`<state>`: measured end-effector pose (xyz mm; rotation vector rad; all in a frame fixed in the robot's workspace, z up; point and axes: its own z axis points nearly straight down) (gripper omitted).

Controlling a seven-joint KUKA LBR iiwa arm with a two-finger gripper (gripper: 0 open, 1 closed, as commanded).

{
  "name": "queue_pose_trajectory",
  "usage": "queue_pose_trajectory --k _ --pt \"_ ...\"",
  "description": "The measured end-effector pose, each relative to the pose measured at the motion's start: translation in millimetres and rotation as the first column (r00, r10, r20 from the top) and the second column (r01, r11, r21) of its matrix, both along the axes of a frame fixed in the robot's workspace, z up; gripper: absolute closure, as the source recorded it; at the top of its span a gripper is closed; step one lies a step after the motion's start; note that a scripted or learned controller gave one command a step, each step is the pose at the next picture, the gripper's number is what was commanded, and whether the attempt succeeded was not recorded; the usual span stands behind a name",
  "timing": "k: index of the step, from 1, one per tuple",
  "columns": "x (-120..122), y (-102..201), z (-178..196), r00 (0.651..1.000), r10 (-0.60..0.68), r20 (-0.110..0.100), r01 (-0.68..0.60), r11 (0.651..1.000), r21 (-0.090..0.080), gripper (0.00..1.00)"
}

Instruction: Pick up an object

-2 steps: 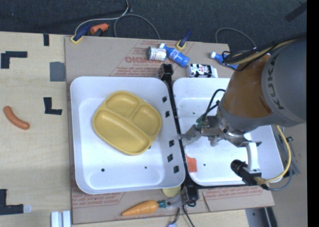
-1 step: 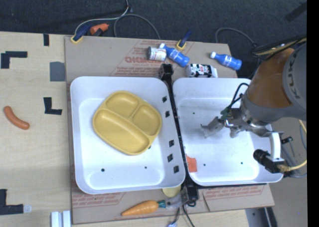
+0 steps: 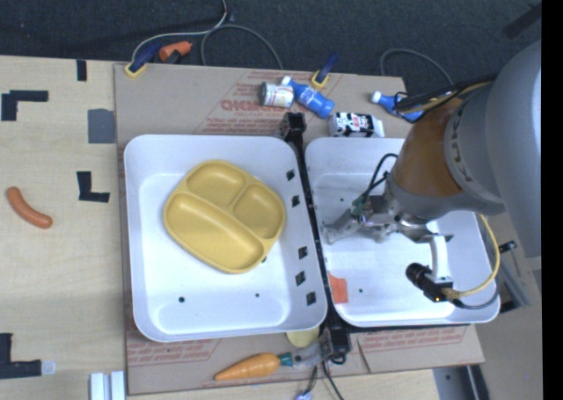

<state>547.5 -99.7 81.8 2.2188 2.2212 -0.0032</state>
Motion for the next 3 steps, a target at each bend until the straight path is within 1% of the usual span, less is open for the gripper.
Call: queue_pose_trajectory --k 1,2,3 --pt "90 46 110 1.0 0.008 0.017 -0.008 1.0 0.003 0.0" --pt "32 67 102 1.0 0.0 -0.005 0.0 1.0 0.003 0.0" --pt "71 -12 68 1.0 -0.006 -0.001 0.006 1.0 -0.001 0.0"
